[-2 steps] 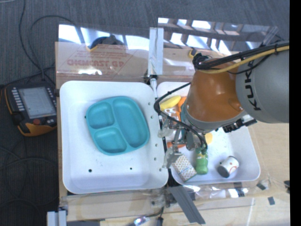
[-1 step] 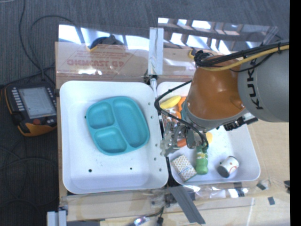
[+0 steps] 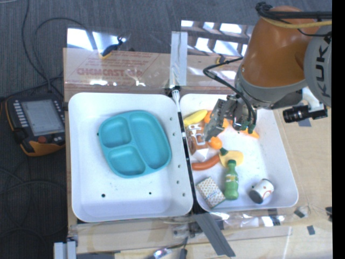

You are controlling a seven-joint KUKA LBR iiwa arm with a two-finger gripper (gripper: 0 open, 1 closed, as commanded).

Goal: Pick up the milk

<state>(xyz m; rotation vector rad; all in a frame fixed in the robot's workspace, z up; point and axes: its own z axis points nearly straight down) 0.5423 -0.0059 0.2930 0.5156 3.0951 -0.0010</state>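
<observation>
The gripper (image 3: 207,132) perhaps hides part of a carton (image 3: 195,139).

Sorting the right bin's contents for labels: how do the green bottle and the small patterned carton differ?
The green bottle is slim with a narrow neck; the patterned carton is squat and boxy. The bottle is plain bright green; the carton is pale with a fine print. The bottle lies straight along the bin; the carton sits at a slant. Both lie side by side near the right bin's front edge.

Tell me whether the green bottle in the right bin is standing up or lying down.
Lying down, apparently: the green bottle shows its full length along the right bin's floor, cap pointing toward the far side.
</observation>
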